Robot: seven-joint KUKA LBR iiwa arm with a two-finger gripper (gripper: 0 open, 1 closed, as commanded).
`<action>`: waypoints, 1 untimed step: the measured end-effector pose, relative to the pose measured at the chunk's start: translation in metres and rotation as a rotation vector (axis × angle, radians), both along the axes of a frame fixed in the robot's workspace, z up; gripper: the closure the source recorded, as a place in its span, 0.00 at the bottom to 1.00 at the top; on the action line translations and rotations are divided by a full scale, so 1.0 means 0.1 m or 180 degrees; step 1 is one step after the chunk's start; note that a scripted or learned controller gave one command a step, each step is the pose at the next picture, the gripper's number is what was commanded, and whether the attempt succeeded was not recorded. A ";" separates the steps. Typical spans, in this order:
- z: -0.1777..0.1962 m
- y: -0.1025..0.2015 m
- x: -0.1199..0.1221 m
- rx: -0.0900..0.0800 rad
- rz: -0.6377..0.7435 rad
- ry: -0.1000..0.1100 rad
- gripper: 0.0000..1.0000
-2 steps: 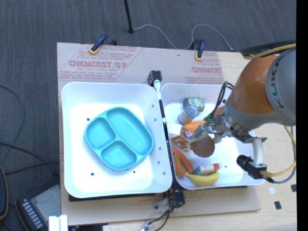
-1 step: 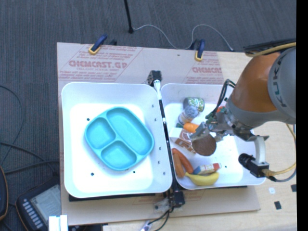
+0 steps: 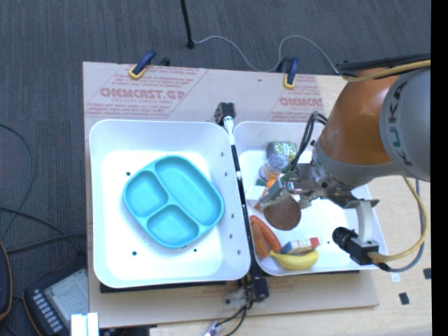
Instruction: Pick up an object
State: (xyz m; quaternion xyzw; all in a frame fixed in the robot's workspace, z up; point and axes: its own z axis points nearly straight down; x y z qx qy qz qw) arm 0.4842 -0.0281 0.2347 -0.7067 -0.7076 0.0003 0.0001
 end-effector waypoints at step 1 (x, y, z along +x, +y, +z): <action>0.10 0.00 0.01 -0.0001 0.0002 0.0001 1.00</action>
